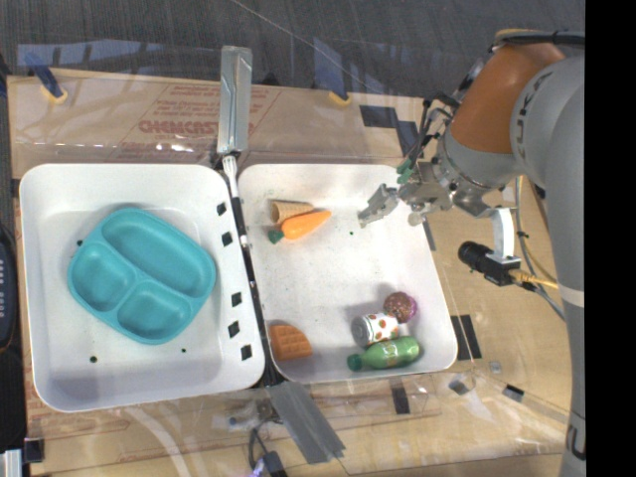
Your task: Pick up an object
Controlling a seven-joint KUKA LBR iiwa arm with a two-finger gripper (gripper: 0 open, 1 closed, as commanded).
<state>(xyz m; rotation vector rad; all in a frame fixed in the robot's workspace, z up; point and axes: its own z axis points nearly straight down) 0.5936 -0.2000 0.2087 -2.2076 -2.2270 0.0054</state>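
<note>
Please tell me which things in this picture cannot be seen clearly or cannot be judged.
- Gripper, camera view: small and blurred against the right bin, so its state cannot be told.
- Can: the label is too small to read.
- Round dark-red object: too small to identify.
- Ice-cream cone: partly covered by the carrot.
- Printing on the cardboard: glare from the plastic film blurs it.

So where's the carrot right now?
The carrot lies in the right bin, near its upper left corner, touching the ice cream cone, left of the gripper.
</note>
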